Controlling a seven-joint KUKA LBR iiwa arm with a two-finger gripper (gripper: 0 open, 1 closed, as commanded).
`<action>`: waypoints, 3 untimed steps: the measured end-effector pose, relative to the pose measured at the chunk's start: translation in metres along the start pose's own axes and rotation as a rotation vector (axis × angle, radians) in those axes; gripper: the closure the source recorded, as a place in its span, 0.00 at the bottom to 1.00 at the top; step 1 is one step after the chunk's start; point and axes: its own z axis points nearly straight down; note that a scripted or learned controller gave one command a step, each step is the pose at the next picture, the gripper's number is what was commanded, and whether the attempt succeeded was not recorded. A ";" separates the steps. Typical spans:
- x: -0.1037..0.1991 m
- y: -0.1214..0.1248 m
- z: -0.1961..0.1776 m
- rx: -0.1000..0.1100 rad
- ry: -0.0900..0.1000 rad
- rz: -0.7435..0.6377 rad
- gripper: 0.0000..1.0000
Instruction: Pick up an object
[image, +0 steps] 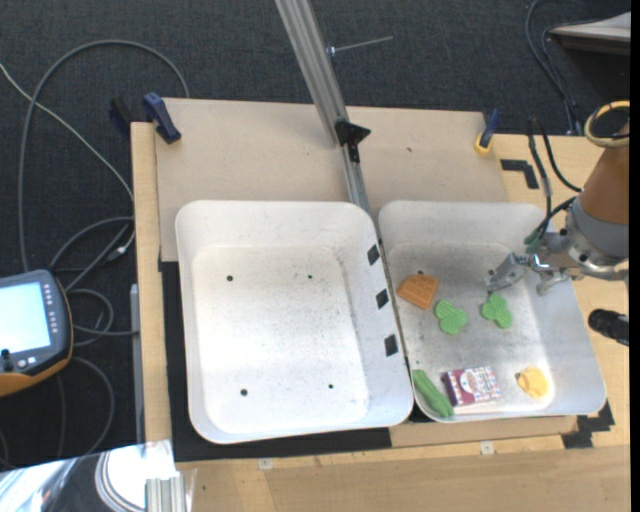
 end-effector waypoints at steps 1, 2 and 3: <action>0.001 0.000 0.048 0.000 0.000 -0.001 0.00; 0.001 0.001 0.034 -0.008 -0.001 -0.001 1.00; 0.002 0.012 -0.016 -0.013 -0.005 -0.002 1.00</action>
